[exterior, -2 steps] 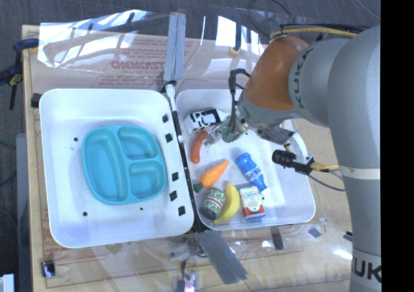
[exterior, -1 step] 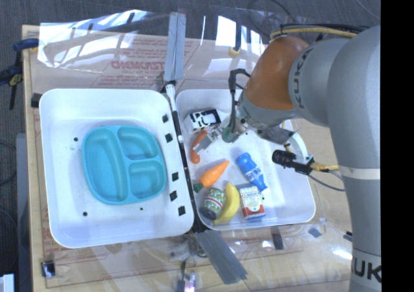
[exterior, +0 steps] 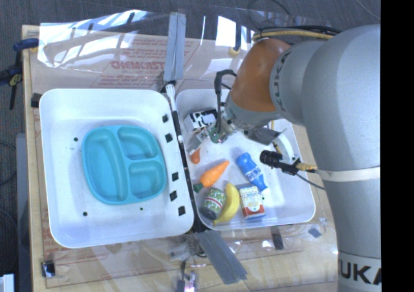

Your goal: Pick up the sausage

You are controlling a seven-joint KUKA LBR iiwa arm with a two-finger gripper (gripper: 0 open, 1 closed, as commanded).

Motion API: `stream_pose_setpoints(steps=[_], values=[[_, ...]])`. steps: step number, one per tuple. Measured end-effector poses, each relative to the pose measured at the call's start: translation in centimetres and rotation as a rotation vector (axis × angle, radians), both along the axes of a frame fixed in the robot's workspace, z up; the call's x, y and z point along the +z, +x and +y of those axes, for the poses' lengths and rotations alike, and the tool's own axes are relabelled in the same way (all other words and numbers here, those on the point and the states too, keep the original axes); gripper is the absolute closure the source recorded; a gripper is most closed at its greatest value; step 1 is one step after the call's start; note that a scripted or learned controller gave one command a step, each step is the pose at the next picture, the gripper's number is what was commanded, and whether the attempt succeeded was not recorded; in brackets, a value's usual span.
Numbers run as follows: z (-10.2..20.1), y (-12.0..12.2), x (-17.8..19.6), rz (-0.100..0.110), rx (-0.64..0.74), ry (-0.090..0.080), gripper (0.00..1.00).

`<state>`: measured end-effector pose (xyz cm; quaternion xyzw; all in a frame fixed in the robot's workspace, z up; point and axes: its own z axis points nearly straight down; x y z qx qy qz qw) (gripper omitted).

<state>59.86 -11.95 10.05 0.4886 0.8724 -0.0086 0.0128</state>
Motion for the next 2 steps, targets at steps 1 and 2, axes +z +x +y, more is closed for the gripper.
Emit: stream_pose_setpoints(steps=[1,2], values=[[0.7,0.1,0.9,0.002,0.007,0.012,1.0],[9.0,5.8,9.2,0.01,-0.39,0.03,1.0]])
